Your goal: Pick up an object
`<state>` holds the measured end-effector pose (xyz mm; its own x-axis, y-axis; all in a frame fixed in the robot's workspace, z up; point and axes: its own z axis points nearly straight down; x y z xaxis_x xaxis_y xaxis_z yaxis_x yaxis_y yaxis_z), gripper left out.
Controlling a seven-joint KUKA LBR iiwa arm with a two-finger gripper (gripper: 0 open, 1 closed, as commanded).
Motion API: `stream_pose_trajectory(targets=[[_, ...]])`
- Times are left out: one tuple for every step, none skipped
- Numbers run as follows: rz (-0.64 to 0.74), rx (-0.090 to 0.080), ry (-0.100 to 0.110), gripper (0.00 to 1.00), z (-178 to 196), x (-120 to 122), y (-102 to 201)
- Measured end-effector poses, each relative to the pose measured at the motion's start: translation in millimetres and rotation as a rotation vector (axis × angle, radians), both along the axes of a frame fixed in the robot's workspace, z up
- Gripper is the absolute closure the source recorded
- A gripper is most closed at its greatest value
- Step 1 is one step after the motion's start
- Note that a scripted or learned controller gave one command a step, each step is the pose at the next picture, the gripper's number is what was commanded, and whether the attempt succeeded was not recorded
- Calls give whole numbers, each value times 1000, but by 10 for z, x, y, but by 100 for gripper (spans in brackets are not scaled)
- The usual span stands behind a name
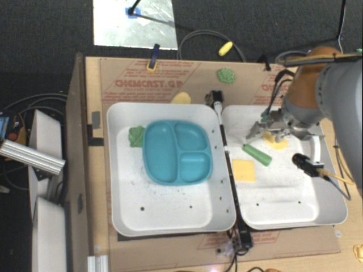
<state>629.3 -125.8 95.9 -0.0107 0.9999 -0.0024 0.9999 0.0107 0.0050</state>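
The right bin (283, 208) holds a green stick (257, 154), a flat yellow square (244, 170) and a small yellow piece (278, 143). My gripper (266, 134) hangs low over the bin's far part, just behind the yellow piece and up-right of the green stick. Its fingers (253, 133) stand open, and I see nothing held between them. In the left bin (170, 214) lies a blue divided plate (177, 152) with a green scrap (136, 135) at its left edge.
On the cardboard behind the bins lie a pale yellow item (181, 98), a green round item (226, 75) and a yellow item (226, 49). The grey arm (340, 89) fills the space over the right bin's far right corner. A black divider runs between the bins.
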Motion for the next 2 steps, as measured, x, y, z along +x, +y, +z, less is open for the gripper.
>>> stream_pose_trajectory(targets=[[-5, 0, -3, 0, 549, 227, -192], [-10, 3, 8, 0, 248, -129, -70]])
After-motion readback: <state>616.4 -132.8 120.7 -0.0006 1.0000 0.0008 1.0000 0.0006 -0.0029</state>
